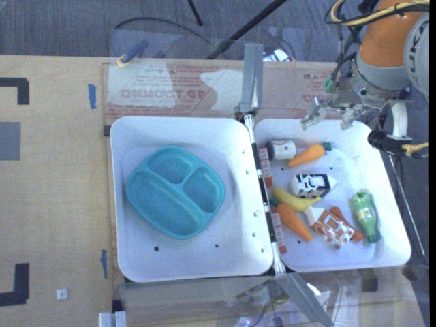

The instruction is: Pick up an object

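The right bin (392, 247) holds several small things: a small bottle (281, 148) with a dark cap, an orange carrot (306, 154), a black-and-white toy (312, 183), a yellow banana (293, 199), a second carrot (294, 221), an orange-and-white patterned piece (334, 226) and a green bottle (366, 214). My gripper (332, 115) hangs over the far edge of the right bin, above and to the right of the carrot, with its two fingers spread and nothing between them.
The left bin (129, 251) holds a teal divided plate (176, 191). A metal divider (251, 80) stands behind the seam between the bins. Cardboard (170, 90) lies behind the left bin. The arm's orange band (392, 33) and cables fill the top right.
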Robot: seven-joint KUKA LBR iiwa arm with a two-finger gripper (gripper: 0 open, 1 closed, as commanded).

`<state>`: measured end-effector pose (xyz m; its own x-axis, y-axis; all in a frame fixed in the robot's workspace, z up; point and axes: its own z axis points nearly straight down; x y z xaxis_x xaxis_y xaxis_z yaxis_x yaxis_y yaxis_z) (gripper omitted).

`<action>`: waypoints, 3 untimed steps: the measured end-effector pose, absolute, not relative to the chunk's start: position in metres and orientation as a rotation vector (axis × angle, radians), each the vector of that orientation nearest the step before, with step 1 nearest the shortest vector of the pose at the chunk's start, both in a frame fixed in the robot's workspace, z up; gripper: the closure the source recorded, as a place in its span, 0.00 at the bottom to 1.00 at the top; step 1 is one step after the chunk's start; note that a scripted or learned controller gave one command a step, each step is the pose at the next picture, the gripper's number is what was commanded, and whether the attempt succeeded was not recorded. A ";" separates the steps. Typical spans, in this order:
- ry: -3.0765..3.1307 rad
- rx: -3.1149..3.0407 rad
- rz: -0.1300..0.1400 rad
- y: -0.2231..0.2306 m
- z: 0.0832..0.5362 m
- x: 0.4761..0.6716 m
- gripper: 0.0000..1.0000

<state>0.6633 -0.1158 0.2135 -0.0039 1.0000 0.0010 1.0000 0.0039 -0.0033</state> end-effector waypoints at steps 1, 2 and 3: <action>-2.235 -2.234 -0.027 -0.104 0.121 0.660 0.00; -2.375 -2.099 -0.023 -0.137 0.102 0.602 0.00; -2.352 -2.088 -0.007 -0.136 0.096 0.594 1.00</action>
<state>0.5941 -0.1360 0.0965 -0.1184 0.9930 0.0001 0.9930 0.1184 0.0056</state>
